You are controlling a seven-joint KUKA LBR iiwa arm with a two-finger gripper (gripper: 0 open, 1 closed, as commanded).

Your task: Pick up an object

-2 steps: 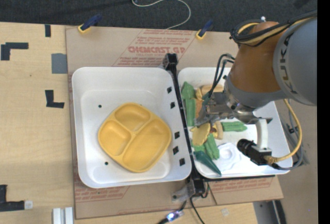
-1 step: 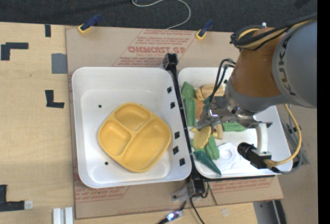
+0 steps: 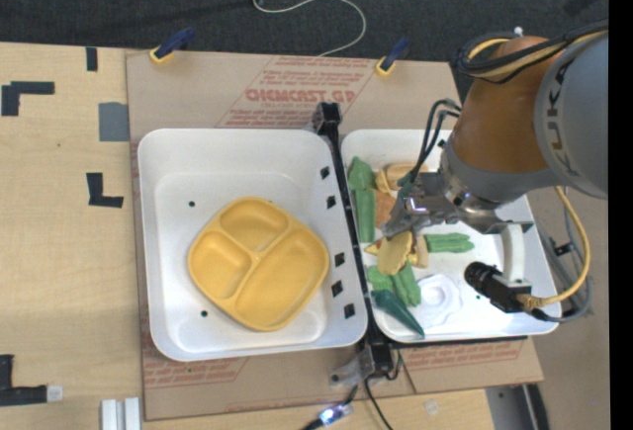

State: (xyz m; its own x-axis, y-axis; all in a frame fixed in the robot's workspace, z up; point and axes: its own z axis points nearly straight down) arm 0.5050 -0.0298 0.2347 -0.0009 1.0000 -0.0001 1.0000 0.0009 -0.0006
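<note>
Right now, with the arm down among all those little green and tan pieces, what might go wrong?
The gripper sits low in the right bin, where green pieces and tan pieces lie packed close, some overlapping. It could catch two at once, or nudge them aside and come up with nothing. The pieces near the divider might also be pushed against it, out of easy reach.

The arm [image 3: 514, 122] hides part of the right bin [image 3: 445, 324] and its toys.
</note>
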